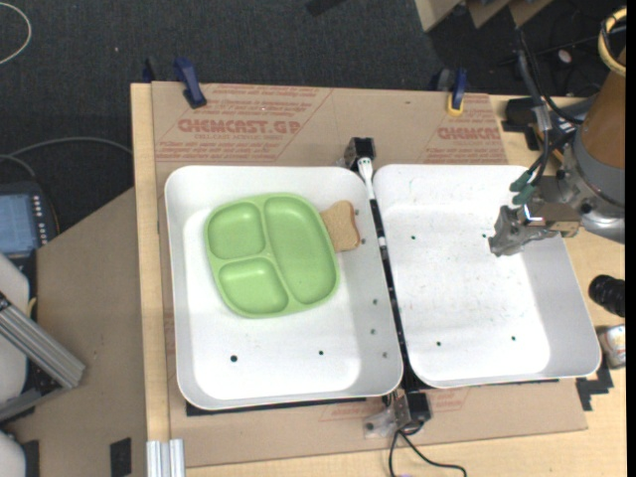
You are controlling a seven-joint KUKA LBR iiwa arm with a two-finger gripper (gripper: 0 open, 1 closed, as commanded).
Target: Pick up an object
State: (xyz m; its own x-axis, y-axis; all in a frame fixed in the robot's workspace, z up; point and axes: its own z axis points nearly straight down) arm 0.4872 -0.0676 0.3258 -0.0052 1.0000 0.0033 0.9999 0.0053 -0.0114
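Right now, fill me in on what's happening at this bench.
A grey robot arm reaches in from the right, its claw over the right bin, with nothing visibly held. The things to pick lie in the left bin: a green divided plate and a small tan piece touching the plate's right edge. No pickup has happened yet.

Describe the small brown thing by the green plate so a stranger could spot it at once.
Start at the left bin. Its green plate has three sections. Touching the plate's upper right edge lies a small tan block, flat and toast-coloured, the bin's one brown thing.
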